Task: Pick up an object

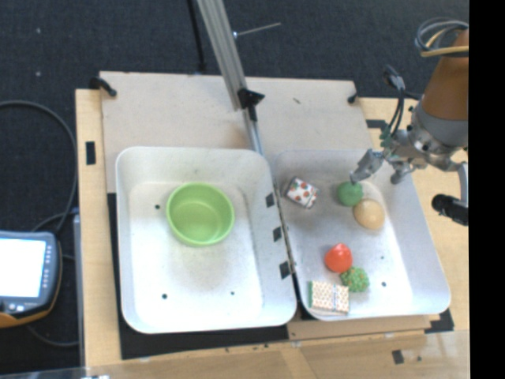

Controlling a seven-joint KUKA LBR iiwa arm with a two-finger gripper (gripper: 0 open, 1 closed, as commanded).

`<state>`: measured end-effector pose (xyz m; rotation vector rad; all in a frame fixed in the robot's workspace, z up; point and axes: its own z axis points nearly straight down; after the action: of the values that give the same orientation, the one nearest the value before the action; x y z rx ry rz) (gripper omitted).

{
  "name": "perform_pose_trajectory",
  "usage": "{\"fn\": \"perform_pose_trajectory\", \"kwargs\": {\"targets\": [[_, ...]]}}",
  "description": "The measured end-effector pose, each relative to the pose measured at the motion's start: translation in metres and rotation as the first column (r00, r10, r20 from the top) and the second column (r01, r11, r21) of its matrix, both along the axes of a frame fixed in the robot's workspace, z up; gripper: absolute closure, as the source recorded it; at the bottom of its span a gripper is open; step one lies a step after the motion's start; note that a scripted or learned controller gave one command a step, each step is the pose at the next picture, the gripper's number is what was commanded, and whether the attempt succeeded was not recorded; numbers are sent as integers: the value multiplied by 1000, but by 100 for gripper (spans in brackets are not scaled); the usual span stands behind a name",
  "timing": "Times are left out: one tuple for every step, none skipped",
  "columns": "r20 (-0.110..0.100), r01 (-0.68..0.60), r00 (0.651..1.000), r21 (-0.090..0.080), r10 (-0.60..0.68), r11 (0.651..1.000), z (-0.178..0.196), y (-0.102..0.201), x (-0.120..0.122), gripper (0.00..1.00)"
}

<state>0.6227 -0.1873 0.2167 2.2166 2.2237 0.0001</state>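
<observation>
The right bin holds several small things: a red-and-white patterned cube, a round green piece, a tan egg-shaped piece, a red tomato-like piece, a green broccoli-like piece and a checkered block at the front rim. My gripper hangs over the bin's far right part, open, its fingers spread with nothing between them. It stands just up and right of the green piece and the tan egg.
A light green bowl sits in the left bin. A slanted metal rail rises from the bins' far edge. A screen device lies off the bench at left.
</observation>
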Motion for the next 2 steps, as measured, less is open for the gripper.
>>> {"fn": "perform_pose_trajectory", "kwargs": {"targets": [[0, -1, 1000, -1, 1, 1000, 0, 0, 0, 0], [-4, 0, 1000, -1, 0, 1000, -43, -1, 4, 0]]}}
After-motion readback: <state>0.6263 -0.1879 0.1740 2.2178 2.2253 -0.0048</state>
